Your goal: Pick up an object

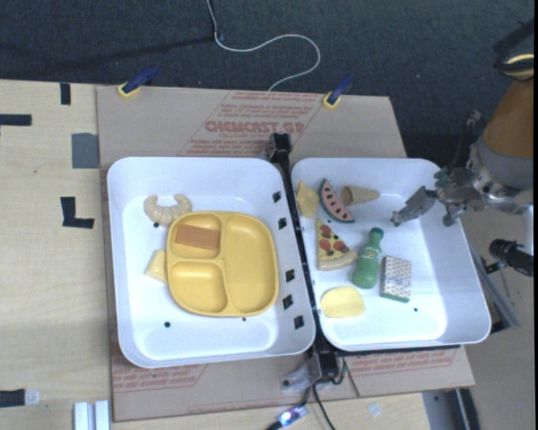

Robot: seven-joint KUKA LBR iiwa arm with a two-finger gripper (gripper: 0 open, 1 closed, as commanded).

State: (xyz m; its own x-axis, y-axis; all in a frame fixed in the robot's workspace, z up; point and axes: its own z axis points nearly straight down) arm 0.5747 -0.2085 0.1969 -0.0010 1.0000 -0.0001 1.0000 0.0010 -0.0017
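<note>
The gripper (426,206) hangs open and empty over the right bin (448,316); the toys, like the green bottle (368,260) and the small box (395,279), sit close together to its left; the fingers might bump one and miss.

One fixed camera looks down on my counter (36,240) at a slant, from moderate height, both white bins (125,240) in frame.
</note>
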